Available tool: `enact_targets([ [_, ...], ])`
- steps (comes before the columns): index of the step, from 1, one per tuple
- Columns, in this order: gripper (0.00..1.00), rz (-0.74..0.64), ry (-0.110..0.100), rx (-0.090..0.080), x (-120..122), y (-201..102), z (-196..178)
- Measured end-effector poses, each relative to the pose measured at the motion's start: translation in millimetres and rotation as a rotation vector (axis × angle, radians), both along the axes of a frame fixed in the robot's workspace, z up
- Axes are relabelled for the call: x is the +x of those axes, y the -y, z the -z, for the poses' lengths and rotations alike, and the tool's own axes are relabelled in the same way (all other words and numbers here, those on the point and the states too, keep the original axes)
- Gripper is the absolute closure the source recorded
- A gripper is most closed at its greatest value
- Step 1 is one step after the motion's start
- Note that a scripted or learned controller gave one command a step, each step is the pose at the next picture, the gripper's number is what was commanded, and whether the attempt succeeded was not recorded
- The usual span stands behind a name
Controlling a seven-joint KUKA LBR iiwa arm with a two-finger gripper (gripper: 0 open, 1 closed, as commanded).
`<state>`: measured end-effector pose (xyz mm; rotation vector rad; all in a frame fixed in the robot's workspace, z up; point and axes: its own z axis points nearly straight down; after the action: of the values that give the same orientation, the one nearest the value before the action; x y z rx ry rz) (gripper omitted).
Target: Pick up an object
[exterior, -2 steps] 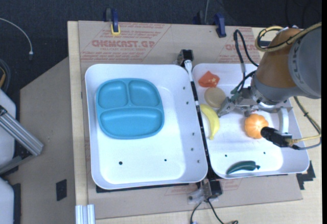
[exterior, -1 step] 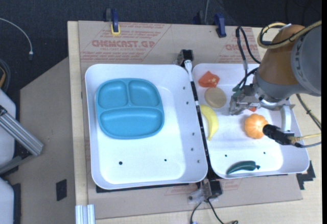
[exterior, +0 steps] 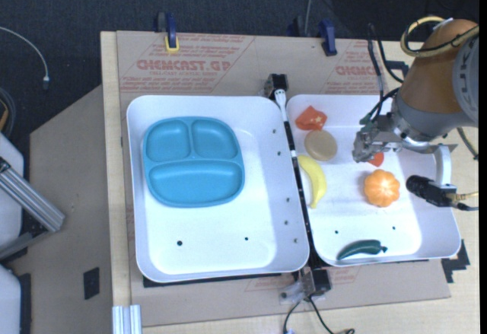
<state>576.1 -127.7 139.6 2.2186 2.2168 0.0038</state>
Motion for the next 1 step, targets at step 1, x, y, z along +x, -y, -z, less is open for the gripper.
enact_targets([
  [1, 1.00, -0.001, 0.002, -0.001, 4.2, 9.8, -58.0],
])
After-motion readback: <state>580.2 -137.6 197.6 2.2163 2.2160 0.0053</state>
